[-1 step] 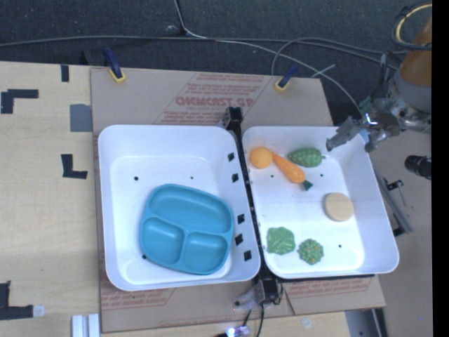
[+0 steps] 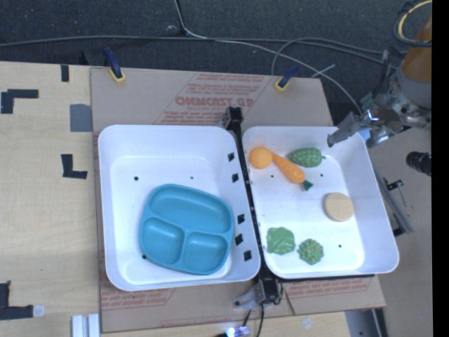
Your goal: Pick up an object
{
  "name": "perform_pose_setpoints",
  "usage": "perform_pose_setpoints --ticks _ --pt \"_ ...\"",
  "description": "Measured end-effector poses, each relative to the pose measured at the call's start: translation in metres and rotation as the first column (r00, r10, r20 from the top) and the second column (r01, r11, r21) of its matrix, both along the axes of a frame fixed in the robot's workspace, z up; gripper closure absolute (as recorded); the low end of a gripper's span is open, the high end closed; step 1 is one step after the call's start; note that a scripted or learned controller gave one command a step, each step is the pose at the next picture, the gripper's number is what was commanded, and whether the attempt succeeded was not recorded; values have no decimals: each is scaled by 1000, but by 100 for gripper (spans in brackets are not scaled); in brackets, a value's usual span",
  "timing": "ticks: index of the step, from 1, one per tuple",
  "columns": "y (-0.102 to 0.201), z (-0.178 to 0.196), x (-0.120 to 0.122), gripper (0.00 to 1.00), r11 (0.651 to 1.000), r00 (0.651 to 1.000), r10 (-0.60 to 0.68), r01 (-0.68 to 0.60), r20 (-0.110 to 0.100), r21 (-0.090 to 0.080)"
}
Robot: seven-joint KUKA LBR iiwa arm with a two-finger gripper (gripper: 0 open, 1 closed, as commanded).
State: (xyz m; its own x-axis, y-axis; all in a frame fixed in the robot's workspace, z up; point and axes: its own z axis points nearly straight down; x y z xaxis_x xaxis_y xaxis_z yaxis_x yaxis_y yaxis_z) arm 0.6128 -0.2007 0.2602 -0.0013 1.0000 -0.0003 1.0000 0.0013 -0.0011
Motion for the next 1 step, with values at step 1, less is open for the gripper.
perform_pose_setpoints --ticks 1 --pt "2 -64 2 0 1000 1000 0 0 -6 1"
